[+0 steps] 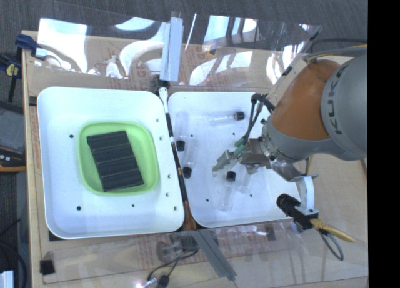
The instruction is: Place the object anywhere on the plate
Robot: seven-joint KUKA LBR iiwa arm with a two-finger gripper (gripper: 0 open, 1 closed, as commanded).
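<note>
— Where are you right now?

— My arm (325,115) comes in from the right, grey with the orange band bulging above the wrist, bent down over the right bin (206,109). The wrist tips toward the bin's middle.

— And the other bin?

— The left bin (56,155) on the surface carries the green plate (84,152), and a dark ridged block (115,160) lies flat on it, tilted a little.

— Your fingers?

— My fingers (226,162) sit low over the right bin floor, pointing left. Whether they're parted or closed, I cannot tell; the metal blurs against the white.

— Anything near them?

— Clear plastic vials with black caps. One (226,117) lies near the bin's top wall, another (229,190) just below my fingers, its cap just beside them. Two small black bits (180,145) rest by the divider between the bins.
</note>
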